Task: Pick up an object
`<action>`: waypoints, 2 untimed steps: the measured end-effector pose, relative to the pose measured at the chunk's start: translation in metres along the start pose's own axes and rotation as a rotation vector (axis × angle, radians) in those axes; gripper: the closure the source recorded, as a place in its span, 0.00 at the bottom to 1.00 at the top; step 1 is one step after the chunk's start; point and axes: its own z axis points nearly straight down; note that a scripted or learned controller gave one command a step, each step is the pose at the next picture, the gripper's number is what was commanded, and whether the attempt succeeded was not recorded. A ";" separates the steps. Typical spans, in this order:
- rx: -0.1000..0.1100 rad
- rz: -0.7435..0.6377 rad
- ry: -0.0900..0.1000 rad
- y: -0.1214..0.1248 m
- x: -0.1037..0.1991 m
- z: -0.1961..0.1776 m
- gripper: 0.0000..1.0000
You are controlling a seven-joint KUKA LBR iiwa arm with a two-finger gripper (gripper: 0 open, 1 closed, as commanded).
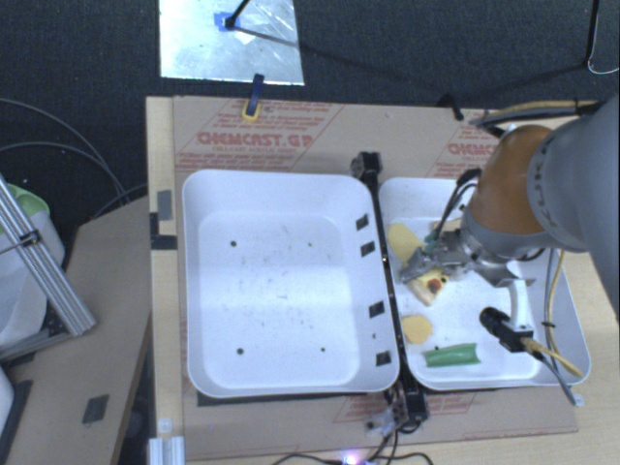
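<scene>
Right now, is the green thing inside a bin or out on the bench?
Inside. The green thing lies flat on the right bin floor, near its front wall.

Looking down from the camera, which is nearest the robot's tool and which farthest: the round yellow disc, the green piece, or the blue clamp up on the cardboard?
Measured from the tool in the right bin:
1. Round yellow disc, just below it in the picture, same bin.
2. Green piece, lower still, by the bin's near edge.
3. Blue clamp, far up-left on the cardboard's edge.

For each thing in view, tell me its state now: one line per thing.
Left bin: sits flat on the bench.
Right bin: holds the small items.
Pincer: low in the right bin, over the yellow block.
Green piece: lying flat, apart from the pincer.
Yellow disc: lying flat, untouched.
</scene>
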 end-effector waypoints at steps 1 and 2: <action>0.001 0.001 0.001 -0.001 0.000 -0.011 1.00; -0.011 -0.006 0.002 0.013 0.054 -0.133 1.00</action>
